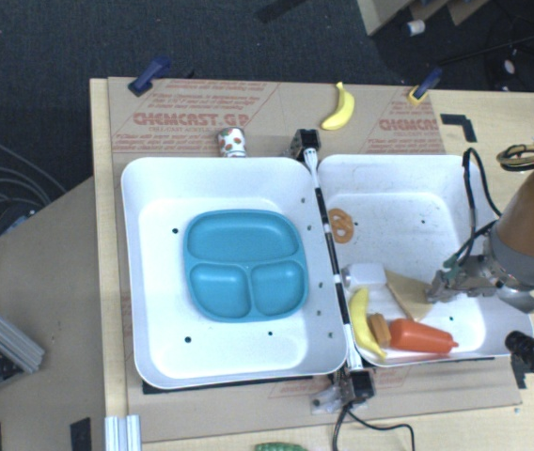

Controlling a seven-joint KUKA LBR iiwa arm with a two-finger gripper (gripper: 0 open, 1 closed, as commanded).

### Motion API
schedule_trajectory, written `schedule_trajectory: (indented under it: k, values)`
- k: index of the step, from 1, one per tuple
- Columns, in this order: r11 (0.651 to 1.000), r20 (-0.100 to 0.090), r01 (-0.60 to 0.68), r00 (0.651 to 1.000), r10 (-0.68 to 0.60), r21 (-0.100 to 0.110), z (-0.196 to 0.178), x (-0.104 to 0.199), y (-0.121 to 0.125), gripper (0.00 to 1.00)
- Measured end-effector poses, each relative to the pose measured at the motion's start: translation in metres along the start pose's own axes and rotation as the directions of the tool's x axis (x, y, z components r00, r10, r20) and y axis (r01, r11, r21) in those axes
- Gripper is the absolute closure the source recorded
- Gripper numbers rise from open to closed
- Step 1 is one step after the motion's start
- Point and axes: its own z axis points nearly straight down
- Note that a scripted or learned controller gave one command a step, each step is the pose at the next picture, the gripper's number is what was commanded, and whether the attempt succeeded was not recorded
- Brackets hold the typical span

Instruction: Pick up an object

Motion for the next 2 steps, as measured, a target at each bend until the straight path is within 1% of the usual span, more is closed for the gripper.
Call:
schedule_trajectory:
  k: [1, 2]
  values:
    - [1.000, 0.000, 0.003, 1.000, -0.003, 0.001, -0.092, 0.040, 0.095, 1.00]
    - [1.000, 0.000, 0.003, 1.000, -0.003, 0.001, -0.145, 0.090, 0.092, 1.00]
